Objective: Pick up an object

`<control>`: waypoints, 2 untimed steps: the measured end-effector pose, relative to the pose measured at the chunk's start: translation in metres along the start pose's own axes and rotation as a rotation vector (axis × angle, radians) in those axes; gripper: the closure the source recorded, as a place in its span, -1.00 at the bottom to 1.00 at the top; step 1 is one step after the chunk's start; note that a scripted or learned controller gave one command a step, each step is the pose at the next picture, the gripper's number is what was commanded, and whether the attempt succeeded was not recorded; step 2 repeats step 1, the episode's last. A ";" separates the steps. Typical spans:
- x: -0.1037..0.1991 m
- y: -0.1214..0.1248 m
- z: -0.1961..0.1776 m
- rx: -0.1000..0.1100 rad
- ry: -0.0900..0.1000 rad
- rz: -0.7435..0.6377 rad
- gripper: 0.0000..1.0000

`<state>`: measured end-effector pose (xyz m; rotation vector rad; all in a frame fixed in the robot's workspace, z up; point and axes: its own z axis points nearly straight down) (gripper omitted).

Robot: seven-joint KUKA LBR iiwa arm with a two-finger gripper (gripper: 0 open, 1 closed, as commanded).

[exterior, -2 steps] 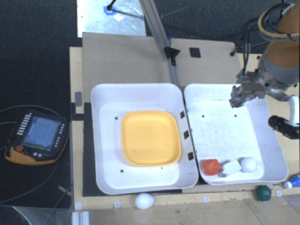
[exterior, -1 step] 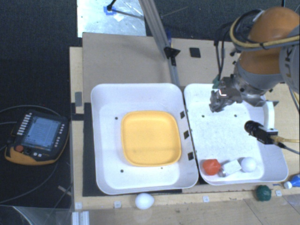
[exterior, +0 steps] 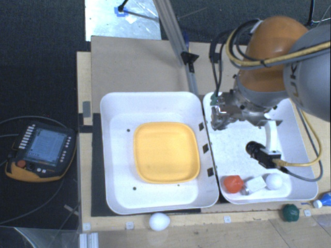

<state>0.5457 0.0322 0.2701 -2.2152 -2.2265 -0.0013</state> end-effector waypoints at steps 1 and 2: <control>0.047 -0.010 0.032 0.002 -0.001 0.001 1.00; 0.047 -0.010 0.032 0.002 -0.001 0.001 1.00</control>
